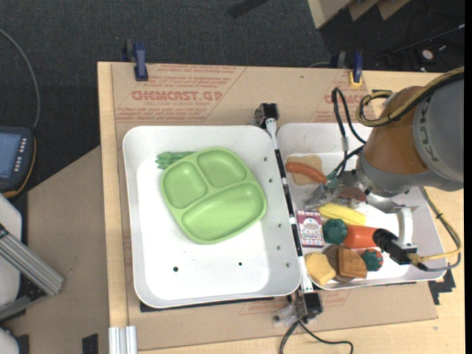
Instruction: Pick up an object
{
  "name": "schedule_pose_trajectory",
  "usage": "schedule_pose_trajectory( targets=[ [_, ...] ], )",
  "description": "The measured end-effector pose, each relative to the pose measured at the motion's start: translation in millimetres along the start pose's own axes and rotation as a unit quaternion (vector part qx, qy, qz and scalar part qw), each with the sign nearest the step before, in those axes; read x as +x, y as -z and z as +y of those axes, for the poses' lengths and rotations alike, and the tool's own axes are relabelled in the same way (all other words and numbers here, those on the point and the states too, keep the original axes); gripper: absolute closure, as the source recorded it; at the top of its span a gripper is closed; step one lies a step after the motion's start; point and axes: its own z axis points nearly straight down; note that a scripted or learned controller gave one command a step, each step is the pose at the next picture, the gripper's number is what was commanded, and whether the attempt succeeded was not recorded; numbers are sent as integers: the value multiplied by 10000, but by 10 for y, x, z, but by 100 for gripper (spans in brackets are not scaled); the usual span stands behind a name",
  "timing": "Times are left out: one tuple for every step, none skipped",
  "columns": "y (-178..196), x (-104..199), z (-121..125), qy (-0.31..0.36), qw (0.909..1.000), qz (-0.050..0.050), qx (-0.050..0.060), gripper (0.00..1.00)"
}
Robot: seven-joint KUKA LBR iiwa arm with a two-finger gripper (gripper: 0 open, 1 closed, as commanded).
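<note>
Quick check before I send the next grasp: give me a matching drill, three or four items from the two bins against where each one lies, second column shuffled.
Things:
1. green divided plate
2. toy corn cob
3. orange hot dog
4. small purple box

Places:
A. far end of the right bin
B. left bin
C. right bin, against the wall shared with the left bin
D. middle of the right bin, just under the arm's wrist

Pairs: 1-B, 2-D, 3-A, 4-C

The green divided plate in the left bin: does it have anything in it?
Empty. The green divided plate shows three bare compartments, lying flat in the left white bin.
</note>
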Motion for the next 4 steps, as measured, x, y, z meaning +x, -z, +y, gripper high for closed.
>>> schedule_pose_trajectory(
  targets=[
    [65,6,-11,17,10000,-7,31,100],
    [59,6,-13,17,10000,-5,36,0],
    [-37,-20,-587,5,10000,6,69,0],
    [69,-18,-555,13,10000,-9,33,100]
  ],
)
